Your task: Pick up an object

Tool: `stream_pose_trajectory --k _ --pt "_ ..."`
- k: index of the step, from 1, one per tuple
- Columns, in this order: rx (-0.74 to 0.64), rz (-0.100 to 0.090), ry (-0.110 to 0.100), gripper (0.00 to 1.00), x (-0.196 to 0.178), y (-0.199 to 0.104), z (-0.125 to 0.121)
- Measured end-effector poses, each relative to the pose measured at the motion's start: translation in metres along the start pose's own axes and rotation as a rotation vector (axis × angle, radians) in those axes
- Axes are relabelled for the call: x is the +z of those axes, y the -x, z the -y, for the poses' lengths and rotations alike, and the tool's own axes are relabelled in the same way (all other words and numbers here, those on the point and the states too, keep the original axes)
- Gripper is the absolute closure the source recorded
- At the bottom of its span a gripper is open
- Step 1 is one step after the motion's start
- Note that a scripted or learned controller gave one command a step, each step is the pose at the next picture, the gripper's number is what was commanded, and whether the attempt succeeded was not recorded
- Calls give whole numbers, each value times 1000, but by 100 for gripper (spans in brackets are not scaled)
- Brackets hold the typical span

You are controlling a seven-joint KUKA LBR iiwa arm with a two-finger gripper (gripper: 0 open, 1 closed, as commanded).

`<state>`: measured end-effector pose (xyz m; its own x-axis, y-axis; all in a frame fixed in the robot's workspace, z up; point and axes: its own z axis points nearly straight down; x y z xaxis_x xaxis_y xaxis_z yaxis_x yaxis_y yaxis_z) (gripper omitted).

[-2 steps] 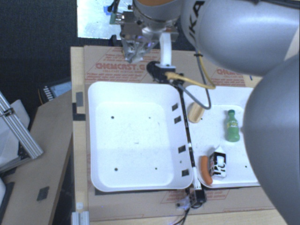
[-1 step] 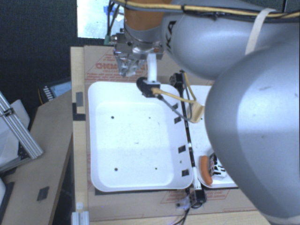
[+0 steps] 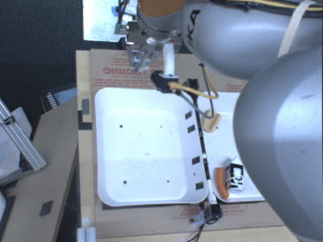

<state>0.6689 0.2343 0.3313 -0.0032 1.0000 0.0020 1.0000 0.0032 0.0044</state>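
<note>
My gripper (image 3: 142,60) hangs high at the back of the scene, over the cardboard just beyond the far rim of the left bin (image 3: 99,135). In the right bin (image 3: 222,147), an orange sausage-shaped object (image 3: 220,182) lies near the front edge. A black-and-white object (image 3: 235,177) touches its right side. A beige object (image 3: 212,122) sits further back, near the divider between the bins. The arm's grey bulk hides most of the right bin.
A white bracket and a black fitting with a yellow cable (image 3: 194,91) hang from the wrist over the left bin's far right corner. Black clips (image 3: 196,160) line the edge between the bins. An aluminium rail (image 3: 22,140) lies at the left, off the bench.
</note>
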Motion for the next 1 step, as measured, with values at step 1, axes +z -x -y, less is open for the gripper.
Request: stream_pose_trajectory --k 1 --pt "-3 -2 5 100 -78 -1 20"
